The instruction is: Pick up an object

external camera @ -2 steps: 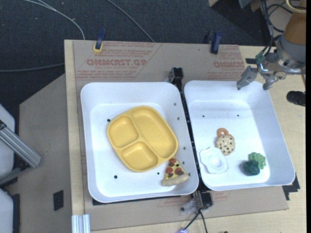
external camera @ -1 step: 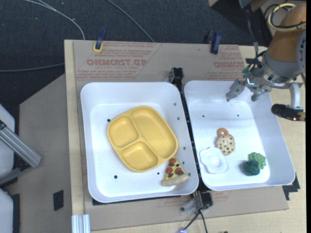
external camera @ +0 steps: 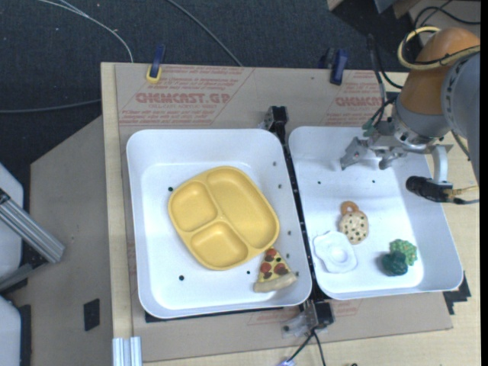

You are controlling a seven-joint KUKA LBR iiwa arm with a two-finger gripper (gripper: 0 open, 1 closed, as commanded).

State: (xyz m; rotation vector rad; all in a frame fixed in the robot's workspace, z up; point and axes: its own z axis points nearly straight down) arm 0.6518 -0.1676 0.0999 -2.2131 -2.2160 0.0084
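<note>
My gripper (external camera: 363,162) hovers over the far part of the right bin (external camera: 320,158), its two grey fingers spread open with nothing between them. Nearer the front of that bin lie a small pretzel (external camera: 349,208), a chocolate-chip cookie (external camera: 354,226) touching it, a fried egg (external camera: 335,252) and a green broccoli piece (external camera: 399,256). All of them sit well toward the front from the gripper.
The left bin (external camera: 145,166) bears a yellow divided plate (external camera: 223,216) in its middle and a pizza slice (external camera: 274,271) at its front right corner. A black divider strip (external camera: 293,204) runs between the two bins. The arm's orange band (external camera: 438,67) rises at the far right.
</note>
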